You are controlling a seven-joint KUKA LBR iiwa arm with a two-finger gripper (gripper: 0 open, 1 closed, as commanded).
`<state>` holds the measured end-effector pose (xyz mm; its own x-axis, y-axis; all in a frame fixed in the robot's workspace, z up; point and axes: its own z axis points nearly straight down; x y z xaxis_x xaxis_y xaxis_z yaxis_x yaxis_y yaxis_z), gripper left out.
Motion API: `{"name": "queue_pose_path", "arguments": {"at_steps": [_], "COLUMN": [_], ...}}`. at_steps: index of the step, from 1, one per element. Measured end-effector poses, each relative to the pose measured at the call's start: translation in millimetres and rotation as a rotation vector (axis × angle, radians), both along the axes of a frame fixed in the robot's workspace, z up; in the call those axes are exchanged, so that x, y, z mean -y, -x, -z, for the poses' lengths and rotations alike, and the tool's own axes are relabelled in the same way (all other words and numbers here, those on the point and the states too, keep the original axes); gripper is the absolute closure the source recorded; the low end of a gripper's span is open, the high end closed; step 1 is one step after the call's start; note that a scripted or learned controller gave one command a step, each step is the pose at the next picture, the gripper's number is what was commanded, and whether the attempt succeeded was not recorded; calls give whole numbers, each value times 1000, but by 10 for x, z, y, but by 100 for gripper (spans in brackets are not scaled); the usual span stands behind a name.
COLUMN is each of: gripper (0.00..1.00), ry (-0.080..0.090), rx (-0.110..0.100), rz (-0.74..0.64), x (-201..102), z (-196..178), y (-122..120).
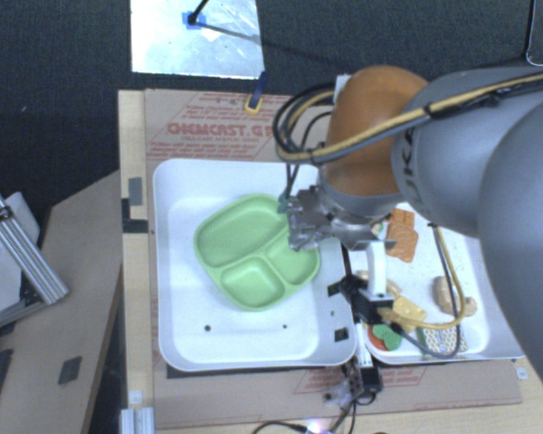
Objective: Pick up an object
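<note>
The gripper [300, 233] is hanging over the right edge of a green divided plate [252, 251] lying in the left bin [176, 269]; small toys are sitting in the right bin [475, 337].

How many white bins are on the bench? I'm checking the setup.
2. The left bin holds a green divided plate. The right bin lies beside it, largely covered by the arm, with small items inside; more may be hidden.
</note>
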<state>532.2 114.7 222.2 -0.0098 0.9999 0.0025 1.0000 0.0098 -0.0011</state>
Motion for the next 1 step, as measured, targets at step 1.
{"name": "queue_pose_path", "arguments": {"at_steps": [1], "gripper": [100], "ry": [2], "rx": [3], "rz": [9], "x": [117], "z": [-53], "y": [-105]}}
